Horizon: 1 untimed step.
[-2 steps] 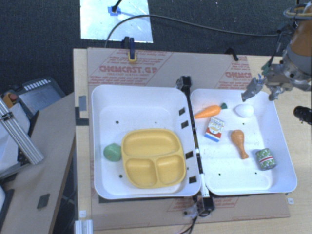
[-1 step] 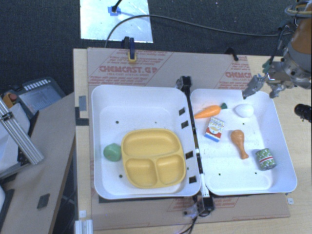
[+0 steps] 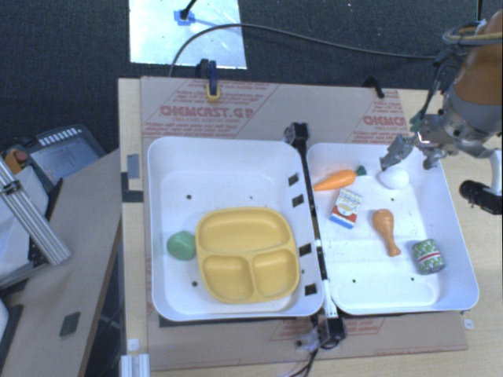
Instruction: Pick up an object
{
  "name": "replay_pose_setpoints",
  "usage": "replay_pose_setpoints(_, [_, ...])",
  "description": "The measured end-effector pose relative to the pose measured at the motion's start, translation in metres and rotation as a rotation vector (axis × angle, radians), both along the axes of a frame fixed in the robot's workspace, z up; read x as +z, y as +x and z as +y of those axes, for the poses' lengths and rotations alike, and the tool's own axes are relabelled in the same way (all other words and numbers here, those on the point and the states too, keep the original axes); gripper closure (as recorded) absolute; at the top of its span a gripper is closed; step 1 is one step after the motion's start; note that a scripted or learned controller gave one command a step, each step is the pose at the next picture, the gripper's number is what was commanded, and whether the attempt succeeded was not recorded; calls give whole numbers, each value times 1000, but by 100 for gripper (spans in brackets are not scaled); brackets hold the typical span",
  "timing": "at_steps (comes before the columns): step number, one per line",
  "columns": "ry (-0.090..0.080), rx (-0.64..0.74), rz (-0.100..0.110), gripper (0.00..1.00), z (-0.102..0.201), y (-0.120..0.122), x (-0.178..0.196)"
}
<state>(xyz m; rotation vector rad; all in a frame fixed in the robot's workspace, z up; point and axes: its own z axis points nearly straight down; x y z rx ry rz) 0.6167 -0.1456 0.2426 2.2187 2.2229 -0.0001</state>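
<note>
You've got the pincer [image 3: 414,153] spread wide, holding nothing, above the white egg [image 3: 394,179] at the right bin's [image 3: 456,234] 12 o'clock.

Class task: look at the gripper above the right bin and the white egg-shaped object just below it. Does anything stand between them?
Nothing visible does. The gripper hangs just above the white egg-shaped object, near the right white bin's far edge. The orange toy carrot lies apart, to the camera's left.

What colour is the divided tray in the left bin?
Yellow; the divided tray shows plainly in the camera view.
</note>
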Motion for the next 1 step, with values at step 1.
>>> replay_pose_setpoints(1, [1,0,3,0,5,-9,-50])
